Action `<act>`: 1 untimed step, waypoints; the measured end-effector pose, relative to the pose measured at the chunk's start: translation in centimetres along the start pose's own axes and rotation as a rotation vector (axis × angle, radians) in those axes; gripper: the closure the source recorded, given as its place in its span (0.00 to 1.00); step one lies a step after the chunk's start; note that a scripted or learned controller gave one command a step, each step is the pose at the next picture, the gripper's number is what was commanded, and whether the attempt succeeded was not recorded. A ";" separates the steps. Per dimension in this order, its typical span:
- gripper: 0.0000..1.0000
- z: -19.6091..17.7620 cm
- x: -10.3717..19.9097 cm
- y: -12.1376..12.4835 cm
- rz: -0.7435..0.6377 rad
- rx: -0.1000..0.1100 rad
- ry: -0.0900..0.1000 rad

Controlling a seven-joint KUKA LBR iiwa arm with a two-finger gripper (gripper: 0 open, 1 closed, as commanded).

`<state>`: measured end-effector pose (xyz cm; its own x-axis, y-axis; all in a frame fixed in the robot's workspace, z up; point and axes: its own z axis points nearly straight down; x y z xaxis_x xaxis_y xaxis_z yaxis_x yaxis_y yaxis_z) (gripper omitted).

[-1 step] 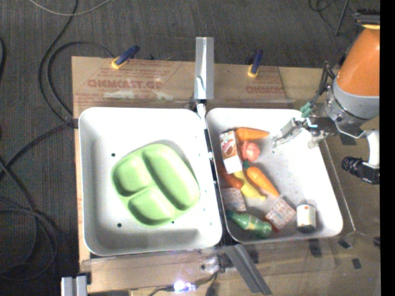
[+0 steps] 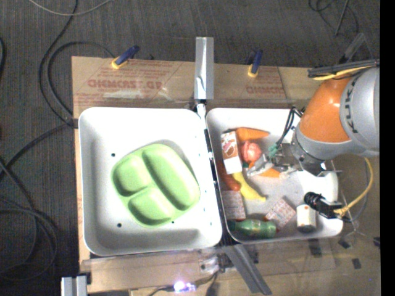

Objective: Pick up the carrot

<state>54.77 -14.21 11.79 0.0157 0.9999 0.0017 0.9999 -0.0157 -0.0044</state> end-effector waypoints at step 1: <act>0.00 2.7 1.8 -0.3 0.013 -0.016 -0.009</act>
<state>54.52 -12.37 9.09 0.0288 0.9996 -0.0070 0.9995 -0.0287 0.0116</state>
